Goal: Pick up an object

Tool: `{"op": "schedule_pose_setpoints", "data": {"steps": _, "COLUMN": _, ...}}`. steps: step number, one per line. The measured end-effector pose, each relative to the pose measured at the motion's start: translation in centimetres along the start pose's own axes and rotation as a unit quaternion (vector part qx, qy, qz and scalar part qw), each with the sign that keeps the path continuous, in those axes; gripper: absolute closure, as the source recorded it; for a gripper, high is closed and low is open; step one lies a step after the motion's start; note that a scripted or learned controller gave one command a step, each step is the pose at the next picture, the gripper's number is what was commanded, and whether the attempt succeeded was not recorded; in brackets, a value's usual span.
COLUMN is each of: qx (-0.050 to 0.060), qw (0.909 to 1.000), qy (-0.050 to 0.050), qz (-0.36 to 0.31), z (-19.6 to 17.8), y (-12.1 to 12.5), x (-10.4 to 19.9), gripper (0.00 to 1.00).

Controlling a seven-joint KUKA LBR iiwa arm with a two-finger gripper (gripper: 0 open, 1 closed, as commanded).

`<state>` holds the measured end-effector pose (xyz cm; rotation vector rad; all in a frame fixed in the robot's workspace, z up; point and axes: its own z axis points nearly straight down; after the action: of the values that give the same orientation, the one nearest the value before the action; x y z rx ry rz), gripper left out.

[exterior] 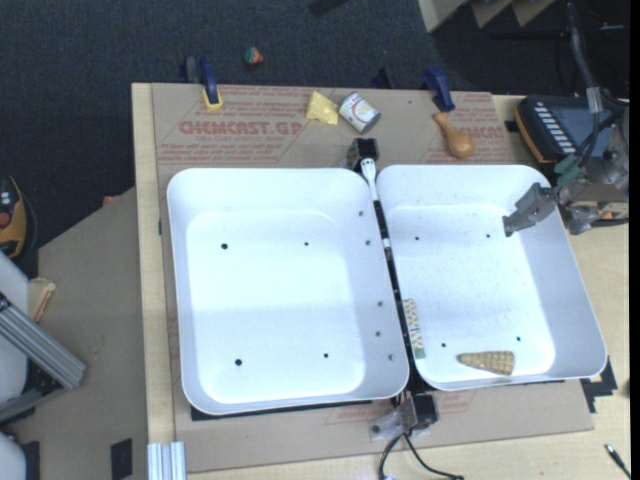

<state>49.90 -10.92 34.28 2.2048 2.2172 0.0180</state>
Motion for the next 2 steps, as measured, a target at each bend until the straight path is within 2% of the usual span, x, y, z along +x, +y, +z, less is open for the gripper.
{"op": "schedule_pose_setpoints", "data": {"steps": 1, "qx": 0.007, "qw": 1.0, "qy": 0.0, "qz": 0.002, "z": -0.2, "y": -0.1, "x": -0.1, "gripper": 1.0}}
{"op": "schedule_pose_setpoints", "data": {"steps": 2, "qx": 0.014, "qw": 0.9999, "qy": 0.003, "qz": 0.001, "z": 8.5, "y": -2.3, "x": 5.5, "gripper": 1.0}}
